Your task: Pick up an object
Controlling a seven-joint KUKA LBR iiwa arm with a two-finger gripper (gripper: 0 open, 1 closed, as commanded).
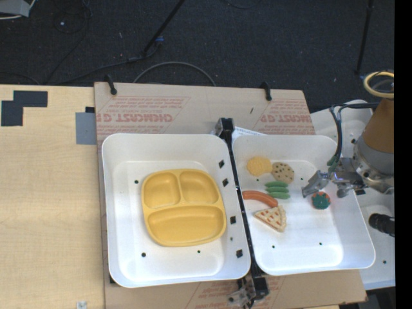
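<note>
Overhead, two white bins are sitting side by side on the table. A yellow tray point(183, 206) is lying in the left bin point(122, 166). Toy foods are clustering in the right bin's point(322, 250) top-left part: a yellow round point(259, 166), a cookie point(282, 172), green beans point(278, 190), a sausage point(259, 198) and a pizza slice point(271, 218). A green and red ball point(320, 201) is sitting apart, near the bin's right edge. The arm is reaching in from the right, and its end effector point(324, 184) is hanging just above that ball, apparently not gripping anything; whether it is open or closed is too small to tell. For a good pick, it is probably best to centre over the ball, descend straight, and close gently, since a round toy is likely to roll away.
</note>
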